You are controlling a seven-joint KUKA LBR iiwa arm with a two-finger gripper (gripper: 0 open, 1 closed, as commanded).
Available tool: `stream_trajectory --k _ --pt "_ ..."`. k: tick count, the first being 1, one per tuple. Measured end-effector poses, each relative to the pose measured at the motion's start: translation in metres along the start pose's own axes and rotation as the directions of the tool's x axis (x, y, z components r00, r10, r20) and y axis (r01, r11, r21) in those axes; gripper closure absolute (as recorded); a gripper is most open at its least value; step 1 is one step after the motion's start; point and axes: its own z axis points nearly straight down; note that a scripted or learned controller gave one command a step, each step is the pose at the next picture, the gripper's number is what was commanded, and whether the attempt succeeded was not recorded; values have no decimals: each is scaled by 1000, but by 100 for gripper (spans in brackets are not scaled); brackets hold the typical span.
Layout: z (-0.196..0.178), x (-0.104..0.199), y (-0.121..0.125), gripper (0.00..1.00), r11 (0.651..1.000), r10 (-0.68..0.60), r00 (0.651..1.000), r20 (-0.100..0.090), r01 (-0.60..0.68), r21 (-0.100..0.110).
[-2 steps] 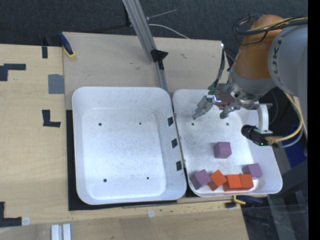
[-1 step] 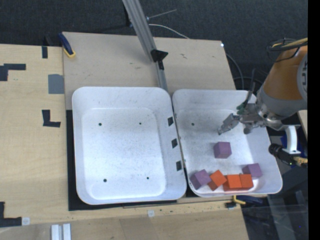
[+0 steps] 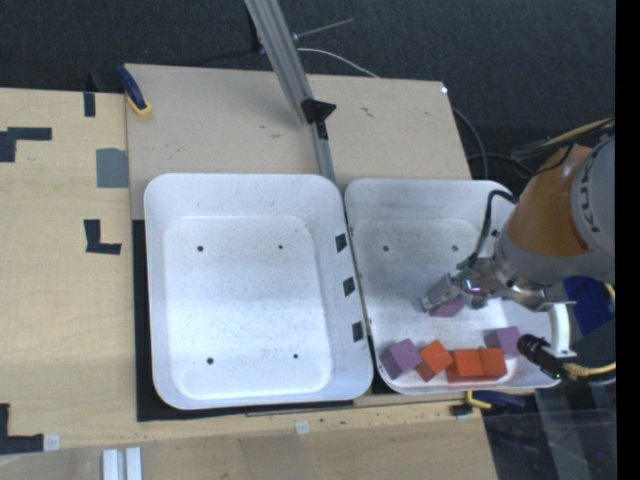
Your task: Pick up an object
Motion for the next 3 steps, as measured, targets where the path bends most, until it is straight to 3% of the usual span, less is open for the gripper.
stream_trajectory --k 1,2,3 --pt "-14 1 3 100 1000 -4 1000 1 4 -7" --pt "-2 81 6 100 1000 -6 1000 6 6 -22" --pt "-101 154 18 100 1000 -10 1000 0 10 -17"
